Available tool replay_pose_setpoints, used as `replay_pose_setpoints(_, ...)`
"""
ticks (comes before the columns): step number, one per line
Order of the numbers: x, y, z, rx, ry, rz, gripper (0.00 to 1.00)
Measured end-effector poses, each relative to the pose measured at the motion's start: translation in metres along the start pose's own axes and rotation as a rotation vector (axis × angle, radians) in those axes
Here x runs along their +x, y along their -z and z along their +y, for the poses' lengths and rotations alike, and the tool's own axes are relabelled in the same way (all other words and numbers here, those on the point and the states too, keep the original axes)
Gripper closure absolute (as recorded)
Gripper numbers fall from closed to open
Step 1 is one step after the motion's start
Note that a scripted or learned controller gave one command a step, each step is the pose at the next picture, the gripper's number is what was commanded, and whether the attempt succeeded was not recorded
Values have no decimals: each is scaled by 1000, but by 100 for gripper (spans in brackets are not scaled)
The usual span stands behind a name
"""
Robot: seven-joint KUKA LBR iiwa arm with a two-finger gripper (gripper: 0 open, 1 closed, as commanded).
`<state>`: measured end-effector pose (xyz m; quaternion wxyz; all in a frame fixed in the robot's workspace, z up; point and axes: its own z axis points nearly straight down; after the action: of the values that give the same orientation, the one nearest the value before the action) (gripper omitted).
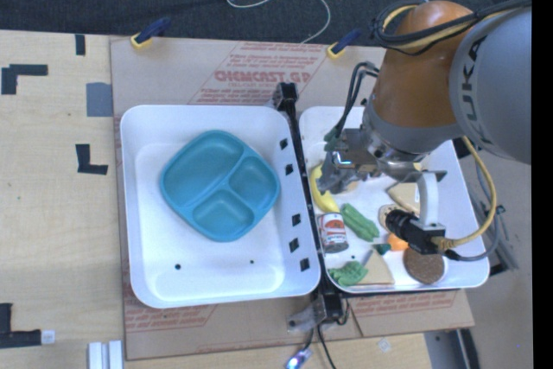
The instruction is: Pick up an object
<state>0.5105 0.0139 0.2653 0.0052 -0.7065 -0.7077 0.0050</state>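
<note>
My gripper (pixel 340 173) hangs low over the left part of the right bin (pixel 462 186), beneath the orange wrist band. It is just above a yellow banana (pixel 324 198) by the bin's left wall. A green pickle (pixel 359 221) and a small can (pixel 333 233) lie just in front of it. Nearer the front are a green leafy piece (pixel 348 274), a slice of toast (pixel 377 273), a brown cookie (pixel 423 266) and a small orange piece (pixel 397 244). A pale wedge (pixel 403 196) lies to the gripper's right. I see nothing held.
A blue divided plate (pixel 220 184) lies in the left bin (pixel 147 272). A black divider (pixel 298 186) runs between the bins. The arm's body covers the back of the right bin, and a yellow cable (pixel 484 216) loops along its right side.
</note>
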Motion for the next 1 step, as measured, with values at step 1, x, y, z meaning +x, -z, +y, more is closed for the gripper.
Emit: replay_pose_setpoints(1, 58, 75, -28, -17, 7, 2, 100)
